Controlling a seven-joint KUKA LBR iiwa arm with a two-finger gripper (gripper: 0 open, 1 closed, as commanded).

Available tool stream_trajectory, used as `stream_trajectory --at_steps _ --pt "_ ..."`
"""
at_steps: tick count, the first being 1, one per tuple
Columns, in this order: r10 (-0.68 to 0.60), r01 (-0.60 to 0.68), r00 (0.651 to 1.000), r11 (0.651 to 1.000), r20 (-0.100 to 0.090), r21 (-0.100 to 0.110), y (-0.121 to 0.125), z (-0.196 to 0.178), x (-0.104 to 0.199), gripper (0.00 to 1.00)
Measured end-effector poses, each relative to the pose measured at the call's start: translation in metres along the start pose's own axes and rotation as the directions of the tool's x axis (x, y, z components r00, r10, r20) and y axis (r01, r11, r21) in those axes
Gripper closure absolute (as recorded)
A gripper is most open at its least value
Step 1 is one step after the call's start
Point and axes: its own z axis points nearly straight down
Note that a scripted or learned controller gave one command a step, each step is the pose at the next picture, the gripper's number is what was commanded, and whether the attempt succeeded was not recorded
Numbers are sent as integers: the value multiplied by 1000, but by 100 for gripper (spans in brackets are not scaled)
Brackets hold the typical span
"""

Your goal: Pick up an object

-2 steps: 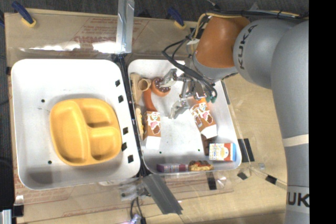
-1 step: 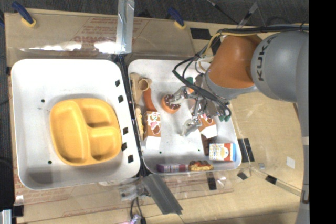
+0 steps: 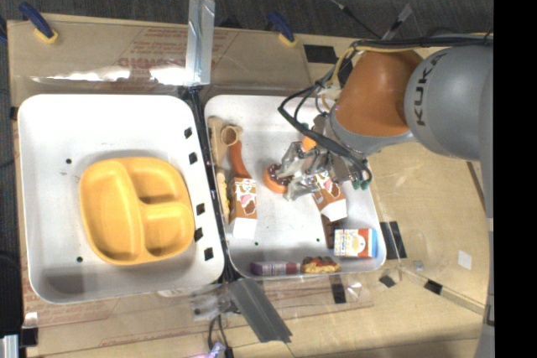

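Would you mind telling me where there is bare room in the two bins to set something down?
Left bin: bare floor all round the yellow divided tray, widest above it. Right bin: a bare patch between the snack packet and small carton. It is crowded around the pincer and along the bottom wall.

Even, fairly bright overhead light is falling across the desk (image 3: 436,264), leaving shadows short and soft. The two white bins are glowing close to overexposed, the left bin (image 3: 42,147) washing out most along its upper rim. Glare is streaking off the clear tape (image 3: 126,71) above it. The yellow divided tray (image 3: 134,207) is casting a faint grey shadow toward the lower left. The arm (image 3: 436,105) is darkening the right bin (image 3: 277,239) beneath it. The picture is looking slightly soft and grainy, with small items blurring.
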Motion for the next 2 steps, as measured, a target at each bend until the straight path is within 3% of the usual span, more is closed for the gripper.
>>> stream_trajectory --at_steps 1,2 --pt "211 -211 978 978 3 1 11 -101 -61 100" --pt "400 -400 916 916 0 3 -27 -177 -75 100"
